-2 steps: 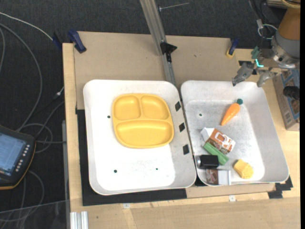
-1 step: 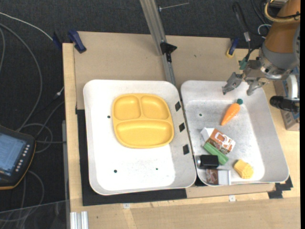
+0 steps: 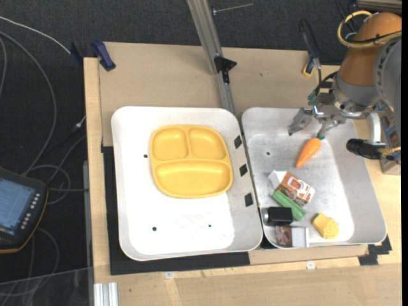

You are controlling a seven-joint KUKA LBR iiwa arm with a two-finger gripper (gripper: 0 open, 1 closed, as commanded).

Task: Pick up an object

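Note:
My gripper (image 3: pixel 310 127) hangs over the back of the right bin (image 3: pixel 357 190), its two fingers spread open with nothing between them. Just below and in front of it lies an orange toy carrot (image 3: pixel 308 151), tilted, its thick end toward the fingers. Nearer the front of the same bin are a small brown-and-white carton (image 3: pixel 297 188), a green stick (image 3: pixel 288 203), a black block (image 3: pixel 279 215), a yellow corn-like piece (image 3: pixel 326 225) and a small dark packet (image 3: pixel 284 236).
The left bin (image 3: pixel 127 190) holds a yellow divided plate (image 3: pixel 190 160). A metal pole (image 3: pixel 205 24) rises from behind, between the bins. Blue clamps (image 3: pixel 102 54) sit on the bench's back edge.

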